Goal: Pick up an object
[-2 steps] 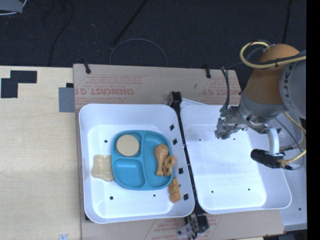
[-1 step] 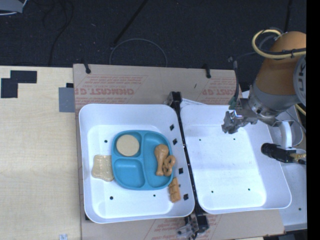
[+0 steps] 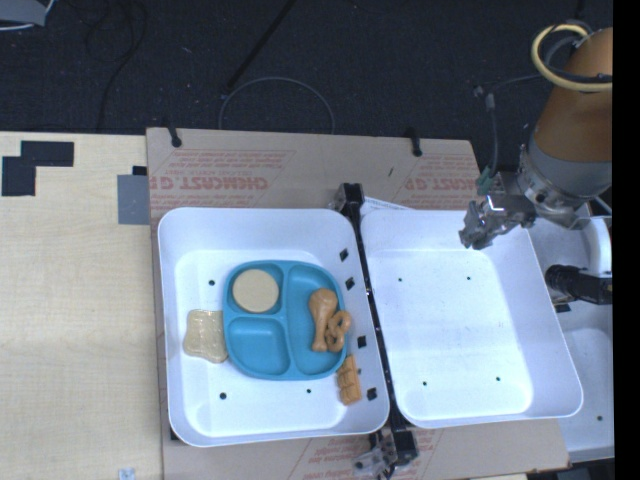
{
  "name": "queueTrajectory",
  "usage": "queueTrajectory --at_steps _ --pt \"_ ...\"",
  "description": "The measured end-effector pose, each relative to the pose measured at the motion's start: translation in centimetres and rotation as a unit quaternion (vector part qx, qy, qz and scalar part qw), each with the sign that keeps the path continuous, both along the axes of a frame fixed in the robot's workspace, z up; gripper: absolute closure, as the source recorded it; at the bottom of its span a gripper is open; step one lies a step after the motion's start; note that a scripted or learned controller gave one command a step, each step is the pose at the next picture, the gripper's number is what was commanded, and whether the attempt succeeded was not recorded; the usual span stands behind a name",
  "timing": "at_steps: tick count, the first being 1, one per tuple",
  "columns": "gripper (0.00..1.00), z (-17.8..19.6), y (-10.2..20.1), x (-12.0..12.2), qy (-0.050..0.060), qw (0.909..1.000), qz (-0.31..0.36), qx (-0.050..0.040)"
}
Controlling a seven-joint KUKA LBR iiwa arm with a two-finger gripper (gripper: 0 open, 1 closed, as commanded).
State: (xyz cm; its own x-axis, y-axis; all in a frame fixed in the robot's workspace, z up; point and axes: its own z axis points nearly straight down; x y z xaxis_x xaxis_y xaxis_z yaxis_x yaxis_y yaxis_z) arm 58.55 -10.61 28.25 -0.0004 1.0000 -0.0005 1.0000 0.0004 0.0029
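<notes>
A blue divided plate (image 3: 262, 353) lies in the left bin (image 3: 190, 243). A round tan disc (image 3: 254, 290) sits in its upper left section and a tan pretzel-like piece (image 3: 328, 320) in its right section. A pale beige piece (image 3: 206, 335) rests on the bin floor against the plate's left edge. A small orange-brown piece (image 3: 348, 380) lies by the plate's lower right corner. My gripper (image 3: 480, 228) hangs over the far edge of the right bin (image 3: 470, 328), well away from all these things, with nothing seen in it.
The two bins meet at a black-clipped divider (image 3: 362, 298). They stand on a cardboard sheet (image 3: 300, 173) on a light wooden bench (image 3: 70, 298). Cables run over the dark floor behind. A black fitting (image 3: 578, 283) sticks out at the right bin's right side.
</notes>
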Motion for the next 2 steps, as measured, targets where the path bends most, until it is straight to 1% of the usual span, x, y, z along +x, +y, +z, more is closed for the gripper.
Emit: queueTrajectory --at_steps 1,2 --pt "1.00 -0.6 4.7 -2.2 0.004 1.0000 0.001 0.0010" --pt "1.00 -1.3 9.4 -4.2 0.004 1.0000 0.001 0.0007"
